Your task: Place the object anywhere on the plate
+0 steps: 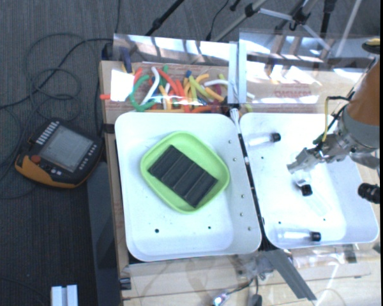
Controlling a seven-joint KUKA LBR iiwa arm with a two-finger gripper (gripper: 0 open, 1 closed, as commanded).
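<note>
Camera view shows the surface carrying two shallow white bins side by side. The left bin holds a green plate, roughly square with rounded corners, set at an angle. A dark ribbed rectangular object lies flat on the plate, within its rim, covering most of the plate's centre. The right bin holds three small clear tubes with black caps: one near the bin's upper left corner, one near the middle, and one along the lower edge. The arm enters from the right side and extends over the right bin. The claw sits above the middle of that bin, just above the middle tube, and whether it is released or clenched cannot be determined from this view. The dark object lies well apart from the claw, to the claw's left, in the other bin. Beyond the bins, a bundle of coloured flexible strips rests against a reflective panel. A handheld control pendant with a screen lies on the floor left of the surface, with cables trailing from it.
</note>
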